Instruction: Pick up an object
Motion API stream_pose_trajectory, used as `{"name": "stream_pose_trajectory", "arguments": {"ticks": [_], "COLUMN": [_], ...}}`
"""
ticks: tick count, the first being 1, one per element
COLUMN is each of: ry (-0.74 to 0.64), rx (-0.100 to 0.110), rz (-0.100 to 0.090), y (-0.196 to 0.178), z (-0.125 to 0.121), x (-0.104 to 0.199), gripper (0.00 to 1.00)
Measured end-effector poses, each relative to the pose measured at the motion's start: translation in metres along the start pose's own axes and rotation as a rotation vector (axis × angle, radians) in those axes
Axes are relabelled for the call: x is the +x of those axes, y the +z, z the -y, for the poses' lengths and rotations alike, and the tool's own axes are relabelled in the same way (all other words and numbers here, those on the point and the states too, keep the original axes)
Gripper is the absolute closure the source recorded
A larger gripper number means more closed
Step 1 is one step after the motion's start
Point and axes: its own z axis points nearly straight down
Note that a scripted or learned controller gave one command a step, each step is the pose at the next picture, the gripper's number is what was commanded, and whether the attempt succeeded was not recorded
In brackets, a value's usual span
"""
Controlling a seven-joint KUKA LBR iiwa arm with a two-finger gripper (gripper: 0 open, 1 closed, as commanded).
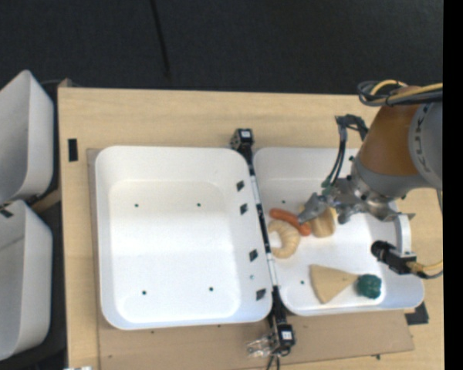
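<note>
Down in the right bin (293,164), the pincer (321,210) sits over a tan lump (322,223) beside the orange piece (290,220); whether it grips, I cannot tell.

wooden bench (177,118), dark floor (216,29)
</note>
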Motion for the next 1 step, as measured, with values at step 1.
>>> {"name": "stream_pose_trajectory", "arguments": {"ticks": [1], "ry": [-0.005], "rx": [-0.011], "rz": [0.001], "y": [0.041], "z": [-0.0556], "x": [0.0331], "gripper": [0.0]}}
